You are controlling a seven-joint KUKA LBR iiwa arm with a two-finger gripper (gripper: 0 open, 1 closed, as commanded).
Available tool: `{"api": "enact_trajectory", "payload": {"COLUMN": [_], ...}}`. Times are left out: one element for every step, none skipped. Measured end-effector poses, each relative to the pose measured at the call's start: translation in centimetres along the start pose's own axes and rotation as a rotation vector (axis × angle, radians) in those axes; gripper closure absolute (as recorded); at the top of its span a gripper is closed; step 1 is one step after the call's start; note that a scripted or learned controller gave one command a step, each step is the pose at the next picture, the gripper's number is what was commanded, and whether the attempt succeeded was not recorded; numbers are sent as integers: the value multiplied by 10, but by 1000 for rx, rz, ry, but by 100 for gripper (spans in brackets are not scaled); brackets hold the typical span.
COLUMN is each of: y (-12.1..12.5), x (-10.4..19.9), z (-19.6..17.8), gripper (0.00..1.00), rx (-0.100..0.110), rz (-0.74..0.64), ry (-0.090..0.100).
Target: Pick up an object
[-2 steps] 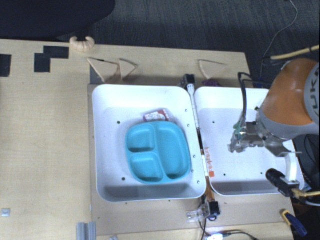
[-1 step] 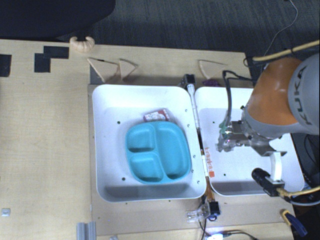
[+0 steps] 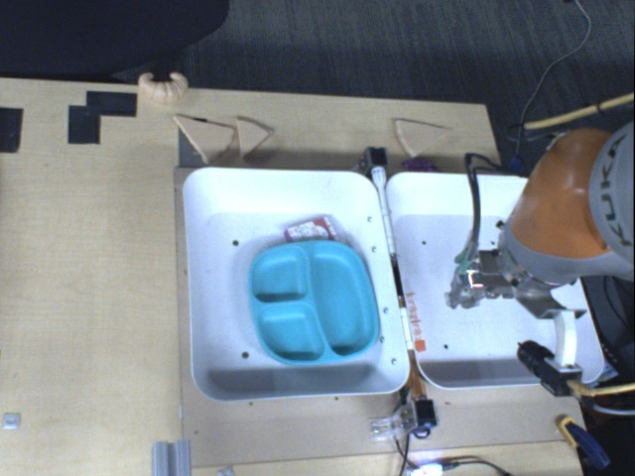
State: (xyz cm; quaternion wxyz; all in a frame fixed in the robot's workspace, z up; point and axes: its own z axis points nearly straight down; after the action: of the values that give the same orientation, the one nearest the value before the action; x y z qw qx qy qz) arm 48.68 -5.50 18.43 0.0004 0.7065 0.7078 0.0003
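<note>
Here the gripper (image 3: 464, 288) hangs low over the right bin (image 3: 437, 256), and whether its claw is spread or pressed together I cannot tell. Just behind it the orange band (image 3: 556, 201) swells above the grey wrist, with part of the letters "KU" readable on the arm casing. Off to the claw's left, across the divider, the left bin (image 3: 213, 266) holds a blue divided tray (image 3: 313, 300), well apart from the claw. A small packet (image 3: 310, 229) with red print, too blurred to read, peeks out beyond the tray. Pale wooden bench (image 3: 89, 296) spreads further left; dark carpet (image 3: 377, 28) lies beyond.
</note>
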Motion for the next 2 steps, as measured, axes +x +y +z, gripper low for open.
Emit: {"api": "enact_trajectory", "payload": {"y": [37, 81], "x": [-84, -6], "z": [47, -1], "gripper": [100, 100], "rx": [0, -3], "rz": [0, -4], "ry": [-1, 2]}}
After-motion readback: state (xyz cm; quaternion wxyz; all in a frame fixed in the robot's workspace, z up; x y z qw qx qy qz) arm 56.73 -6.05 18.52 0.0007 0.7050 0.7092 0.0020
